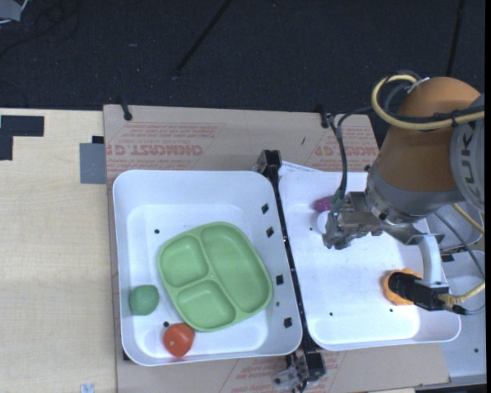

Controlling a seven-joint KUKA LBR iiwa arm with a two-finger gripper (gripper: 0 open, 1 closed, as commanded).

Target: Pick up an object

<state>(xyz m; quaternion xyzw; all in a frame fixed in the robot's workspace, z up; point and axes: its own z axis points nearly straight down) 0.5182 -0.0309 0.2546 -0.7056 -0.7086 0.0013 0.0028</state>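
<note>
Tool (337,237) low over the right bin (352,326), near its upper left part, hanging from the grey wrist and the orange band of the arm (430,142); whether it is wide or narrow cannot be told from this slanted view, and nothing is seen gripped in it. Just beside the tool, toward the bin's far edge, lies a small purple object (322,205), partly hidden by cabling; its shape is unclear. It is the likeliest target, judging by how close the tool stands to it. Well apart, by the right bin's near right side, an orange object (397,286) lies partly under a dark fitting. A black divider (280,252) separates the bins. In the left bin (135,199) rest a green compartment tray (214,275), a green ball (144,300) at its lower left, and a red ball (178,339) near the front wall. Both bins sit on cardboard on the tabletop (41,244).
</note>
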